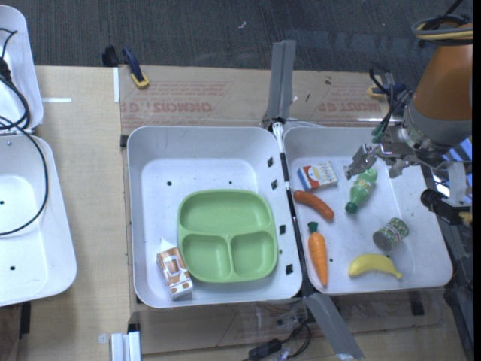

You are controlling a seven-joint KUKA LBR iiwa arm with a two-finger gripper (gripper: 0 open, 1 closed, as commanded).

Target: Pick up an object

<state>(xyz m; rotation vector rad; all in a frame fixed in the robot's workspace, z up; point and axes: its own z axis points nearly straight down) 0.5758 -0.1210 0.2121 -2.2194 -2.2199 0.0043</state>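
The hand (366, 162) is hanging over the far part of the right bin (428, 277), right above the green bottle's (360, 191) top; whether it is clenched or released cannot be told. The bottle is lying in that bin, with the small carton (317, 176) to its left, the sausage (313, 204) and carrot (318, 256) nearer the divider, and the can (390, 233) and banana (374, 266) nearer the front.

Green bottle (361, 190) lying tilted in right bin (421, 277) (cap end toward lower left), beside sausage (313, 204).
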